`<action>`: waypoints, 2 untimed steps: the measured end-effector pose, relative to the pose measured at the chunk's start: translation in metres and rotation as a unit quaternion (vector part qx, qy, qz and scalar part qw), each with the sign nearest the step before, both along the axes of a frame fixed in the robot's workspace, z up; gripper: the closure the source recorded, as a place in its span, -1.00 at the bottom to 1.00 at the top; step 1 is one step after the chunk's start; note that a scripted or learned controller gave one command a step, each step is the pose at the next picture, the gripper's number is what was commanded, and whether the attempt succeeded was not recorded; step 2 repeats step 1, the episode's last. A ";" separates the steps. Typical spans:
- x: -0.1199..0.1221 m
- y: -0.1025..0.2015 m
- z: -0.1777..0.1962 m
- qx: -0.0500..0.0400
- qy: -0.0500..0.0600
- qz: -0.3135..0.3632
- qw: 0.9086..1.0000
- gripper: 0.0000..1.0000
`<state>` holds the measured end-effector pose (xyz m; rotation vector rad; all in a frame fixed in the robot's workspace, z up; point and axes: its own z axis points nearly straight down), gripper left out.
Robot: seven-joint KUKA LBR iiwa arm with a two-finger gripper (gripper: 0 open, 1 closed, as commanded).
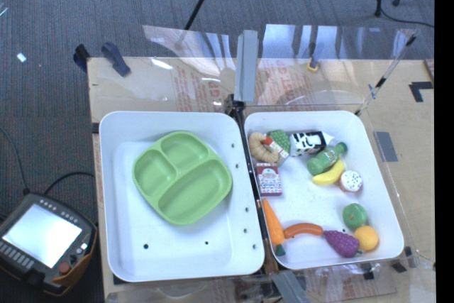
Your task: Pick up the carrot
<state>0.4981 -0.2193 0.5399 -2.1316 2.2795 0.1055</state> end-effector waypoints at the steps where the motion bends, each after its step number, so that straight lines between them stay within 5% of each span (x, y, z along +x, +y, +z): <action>1: -0.020 0.007 -0.060 -0.022 -0.020 0.209 0.977 1.00; 2: -0.020 0.007 -0.060 -0.022 -0.020 0.209 0.977 1.00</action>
